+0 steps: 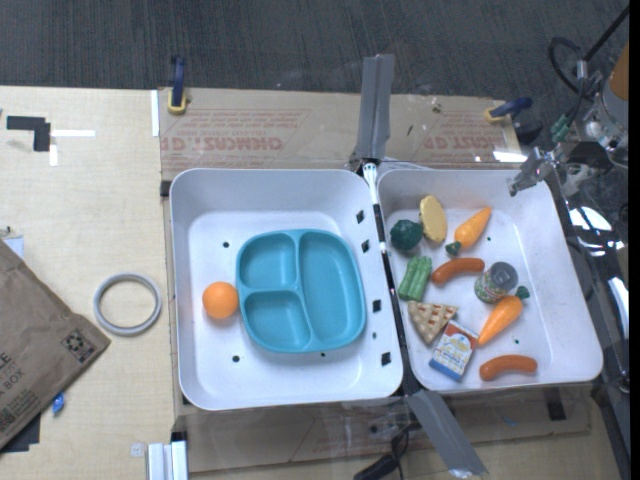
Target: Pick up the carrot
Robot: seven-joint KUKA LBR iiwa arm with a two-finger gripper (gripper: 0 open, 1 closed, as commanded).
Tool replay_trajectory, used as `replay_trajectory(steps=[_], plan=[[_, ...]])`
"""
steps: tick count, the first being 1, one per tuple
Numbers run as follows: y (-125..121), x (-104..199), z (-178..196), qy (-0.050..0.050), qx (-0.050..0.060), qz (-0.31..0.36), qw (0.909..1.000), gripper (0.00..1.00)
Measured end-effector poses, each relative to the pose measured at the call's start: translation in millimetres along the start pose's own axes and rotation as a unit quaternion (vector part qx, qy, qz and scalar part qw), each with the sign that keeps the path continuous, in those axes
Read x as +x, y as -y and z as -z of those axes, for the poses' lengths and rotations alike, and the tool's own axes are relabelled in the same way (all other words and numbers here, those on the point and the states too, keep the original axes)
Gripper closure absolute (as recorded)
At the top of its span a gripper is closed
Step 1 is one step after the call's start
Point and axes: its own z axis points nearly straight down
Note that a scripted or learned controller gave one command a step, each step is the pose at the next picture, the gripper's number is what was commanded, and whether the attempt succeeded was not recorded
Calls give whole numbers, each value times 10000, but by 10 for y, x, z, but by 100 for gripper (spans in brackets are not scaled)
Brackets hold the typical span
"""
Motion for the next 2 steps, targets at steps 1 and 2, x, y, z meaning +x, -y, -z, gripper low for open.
replay_trajectory(steps=[1,2], plan=[[-195,24,-1483,9,-28,121,9999,0],[635,16,-1500,-1,-9,-105,9999,0]])
